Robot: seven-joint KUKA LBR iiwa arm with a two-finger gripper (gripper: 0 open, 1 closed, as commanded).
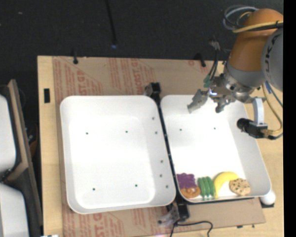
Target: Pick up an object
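Along the near wall of the right bin [246, 147] lie several small things in a row: a purple grape bunch [186, 180], an orange piece [189, 192] under it, a green ridged piece [206, 187], a yellow banana-like piece [225, 178] and a cookie [240, 186]. My gripper [208, 104] hangs over the far end of the same bin, well apart from that row. Its two fingers [196, 103] are spread wide, open, with nothing between them.
The left bin [69, 132] sits beside the right one on a cardboard sheet [98, 75]. A black clamp [153, 90] stands at the far junction of the bins. A black fitting [249, 126] and cables hang by the right bin's far right rim.
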